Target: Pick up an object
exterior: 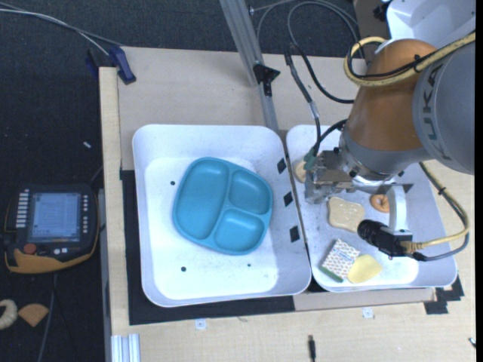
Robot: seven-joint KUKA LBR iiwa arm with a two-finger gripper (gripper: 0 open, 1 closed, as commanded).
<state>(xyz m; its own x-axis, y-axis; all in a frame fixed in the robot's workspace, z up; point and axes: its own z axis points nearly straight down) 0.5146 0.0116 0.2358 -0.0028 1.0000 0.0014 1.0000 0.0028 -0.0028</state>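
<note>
In the right bin [430, 274] lie several small things. A cream, bread-like piece [346, 214] sits in the middle. A checkered pad [339, 259] and a yellow lump [364, 269] lie near the front edge. An orange ring [379, 201] lies further right, partly under the wrist. A tan piece [301, 170] peeks out at the bin's left wall. My gripper [323, 185] hangs low over the left part of this bin, just left of and behind the cream piece. The arm hides what lies under it.
The left bin [151, 202] holds a blue divided plate [223, 204]. A metal post [249, 44] rises behind the bins. A handheld screen unit [51, 221] lies off the bench at far left.
</note>
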